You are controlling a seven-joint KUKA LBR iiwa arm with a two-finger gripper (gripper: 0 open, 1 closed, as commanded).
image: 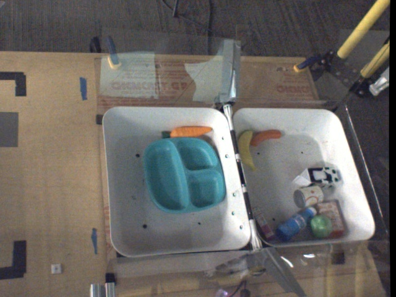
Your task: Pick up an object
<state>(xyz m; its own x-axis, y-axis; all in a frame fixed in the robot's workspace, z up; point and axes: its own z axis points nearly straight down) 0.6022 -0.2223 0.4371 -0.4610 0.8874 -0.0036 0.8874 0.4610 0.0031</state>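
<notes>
In the left bin [115, 184] a teal divided plate [184, 174] lies in the middle. An orange carrot [190, 130] rests along that bin's far wall. The right bin [348, 142] holds a yellow banana [246, 149] and an orange-red sausage shape [266, 136] at its far left. Near its front right lie a black-and-white toy cow [324, 176], a white cup [308, 195] on its side, a blue bottle [295, 224], a green ball [320, 225] and a pinkish box [334, 213], all packed close together.
A clear plastic panel [164, 73] stands behind the left bin. Yellow poles [365, 18] on a dark clamp rise at the top right. The cardboard bench top [49, 166] stretches left, with blue tape marks and black corner markers.
</notes>
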